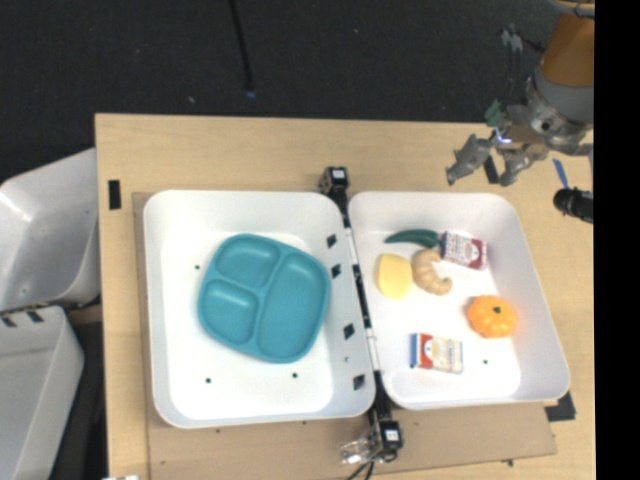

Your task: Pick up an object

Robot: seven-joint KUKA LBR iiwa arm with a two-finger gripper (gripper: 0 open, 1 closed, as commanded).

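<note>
The right bin (520,233) holds several small items: a green pepper (414,237), a small red-and-white carton (464,250), a yellow lemon-like piece (395,276), a tan curved pastry (432,272), an orange pumpkin (491,316) and a flat white packet (436,353). My gripper (485,163) hangs above the bench just beyond the right bin's far edge, up and right of the pepper. Its fingers are spread open with nothing between them.
The left bin (165,268) carries a teal divided plate (264,296). A row of black clips (352,268) runs along the seam between the bins. A white container (40,238) stands off the bench at the left.
</note>
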